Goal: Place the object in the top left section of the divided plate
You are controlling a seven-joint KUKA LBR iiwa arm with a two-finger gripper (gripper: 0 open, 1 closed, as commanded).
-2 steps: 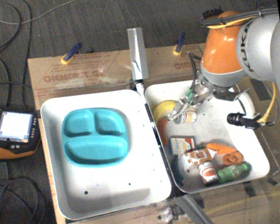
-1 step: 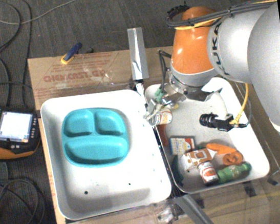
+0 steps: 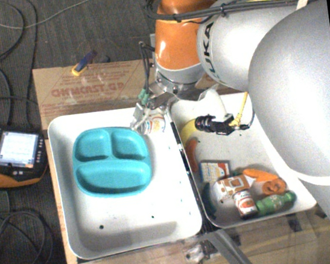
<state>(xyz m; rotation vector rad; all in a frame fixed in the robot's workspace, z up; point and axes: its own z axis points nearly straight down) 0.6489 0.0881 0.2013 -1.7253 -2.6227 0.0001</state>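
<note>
– Gripper (image 3: 148, 117) position first, from the camera view: where do we put it?

– We see it low over the left bin (image 3: 69, 190), just off the divided plate (image 3: 113, 177) at about two o'clock from the plate's middle, close to the bin's far right corner.

– And its jaws?

– We cannot tell whether they are clenched or released; the wrist hides them from this slant.

– Then where is the object?

– We make out a small pale object (image 3: 155, 123), with a bit of colour on it, right at the gripper's tip, above the bin floor beside the plate's rim. We cannot say it is gripped.

– How would we expect it to handle?

– We judge it light and probably rigid, like the small packaged goods in the right bin (image 3: 248, 141), where a can (image 3: 243, 203) and a box (image 3: 215, 170) lie at about five o'clock. If its surface is glossy, it may slip or twist, so we would want it taken across its narrow middle, not by an edge.

– And the goal?

– The top left section (image 3: 91, 146) lies at ten o'clock on the plate, roughly nine o'clock from the gripper. We reckon a short carry over the neighbouring compartment, then a low release so a light piece does not bounce across the ridge.
</note>
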